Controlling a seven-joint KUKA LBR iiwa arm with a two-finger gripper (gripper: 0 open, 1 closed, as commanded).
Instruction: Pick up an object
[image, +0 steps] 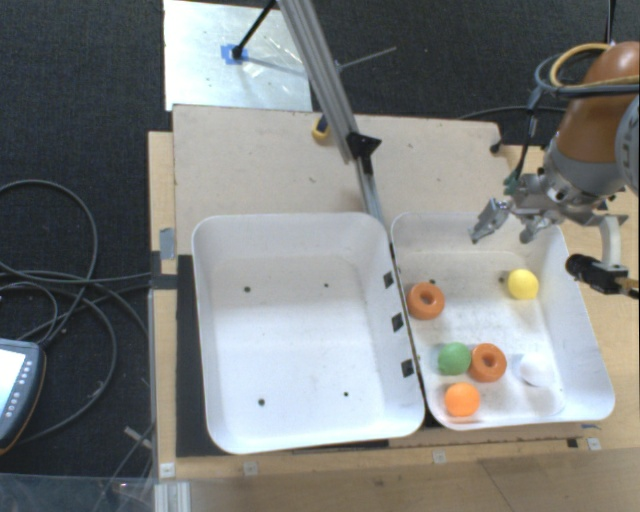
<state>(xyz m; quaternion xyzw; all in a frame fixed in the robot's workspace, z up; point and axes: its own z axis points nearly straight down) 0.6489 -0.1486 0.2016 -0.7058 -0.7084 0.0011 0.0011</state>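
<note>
Nearest the camera, at the near edge of the right bin (585, 350), lies an orange ball (461, 399), and every place below is given from that bin. Beside it on the left, rims touching, is the left bin (215, 330), its floor showing only a few dark specks. Inside the right bin, left to right: an orange ring (426, 300) by the left wall, lying flat with its hole facing up; a green ball (454, 358) just above the orange ball; a second orange ring (488, 362) touching the green ball's right side, also flat; a yellow ball (522, 284) toward the far side; and a white ball (536, 372) near the right wall, hard to make out against the floor. That makes two rings and four balls, none with a long axis. Over the bin's far rim, the arm (598, 120) reaches in from the right, wrist bent downward. Its gripper (510, 222) hangs above the far end, fingers spread apart with nothing between them, well clear of every object.
</note>
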